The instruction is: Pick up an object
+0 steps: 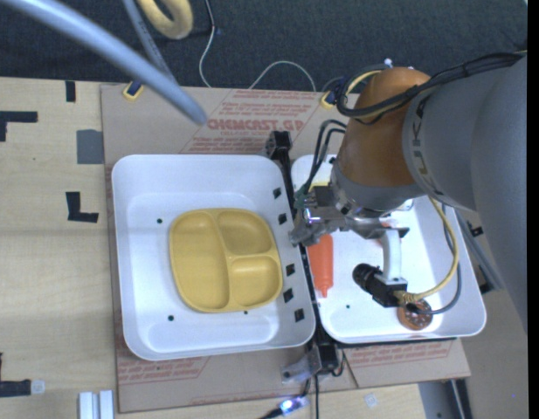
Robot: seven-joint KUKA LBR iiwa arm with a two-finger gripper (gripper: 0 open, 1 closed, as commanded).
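Here the grey arm (461, 138) with its orange band (383, 129) reaches in from the right of the frame and hangs low over the right bin (466, 321). The hand (314, 225) sits at that bin's left wall, just above an orange carrot-like piece (321, 264); its state I cannot tell, since the wrist seems to hide it. A small brown round thing (414, 314) lies lower right in the same bin. The left bin (142, 234) carries a yellow divided plate (224, 258), mid-frame on the surface (42, 260).
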